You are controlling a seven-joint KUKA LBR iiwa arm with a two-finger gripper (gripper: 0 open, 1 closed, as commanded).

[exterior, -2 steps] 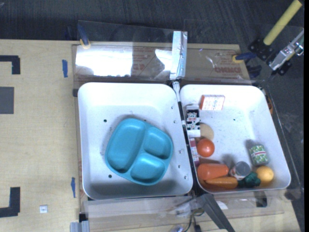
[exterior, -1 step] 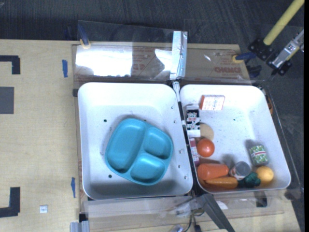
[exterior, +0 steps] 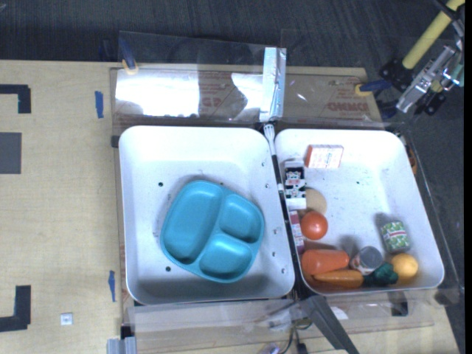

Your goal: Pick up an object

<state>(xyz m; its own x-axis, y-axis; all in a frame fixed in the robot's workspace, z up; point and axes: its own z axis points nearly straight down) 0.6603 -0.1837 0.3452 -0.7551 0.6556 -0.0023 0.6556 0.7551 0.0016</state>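
Hanging at the upper right, off both bins, the tool [exterior: 435, 80] gives no way to tell its state; the orange ball [exterior: 314, 226] lies in the right bin [exterior: 369, 190]; a blue divided plate [exterior: 212, 231] fills the left bin [exterior: 147, 168].

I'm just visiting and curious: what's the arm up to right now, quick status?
Gripper parked at top right, off the bins, holding nothing seen. Tomato, carrot, lemon lie untouched in the right bin. Blue plate in the left bin.

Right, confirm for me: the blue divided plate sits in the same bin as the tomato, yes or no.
No, the blue divided plate lies alone in the left bin, while the tomato is in the right bin.
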